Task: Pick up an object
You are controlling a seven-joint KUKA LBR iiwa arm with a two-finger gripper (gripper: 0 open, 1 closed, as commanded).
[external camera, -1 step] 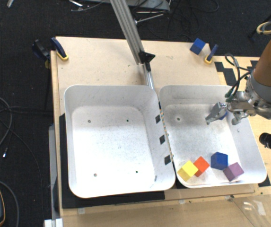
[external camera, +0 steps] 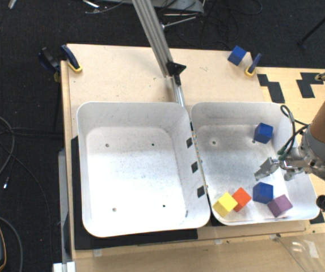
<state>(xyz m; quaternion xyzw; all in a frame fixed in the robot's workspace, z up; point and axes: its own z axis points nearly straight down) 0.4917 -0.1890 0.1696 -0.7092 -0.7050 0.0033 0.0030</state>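
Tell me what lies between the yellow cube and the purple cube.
Camera view: the orange cube and a blue cube lie between the yellow cube and purple cube.

Even, bright overhead light — white bins (external camera: 134, 123) faintly glary, shadows soft, slightly grainy focus.

Blue cube (external camera: 263, 132) mid right bin, second blue cube (external camera: 262, 192), purple cube (external camera: 279, 205), orange cube (external camera: 241, 198), yellow cube (external camera: 226, 204) along near edge

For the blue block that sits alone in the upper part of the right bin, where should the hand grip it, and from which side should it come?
Probably from straight above, closing on two opposite flat sides of the upper blue block. It stands apart from the other blocks, with bare floor of the right bin around it, so fingers have room on either side. The hand is below it in the camera view.
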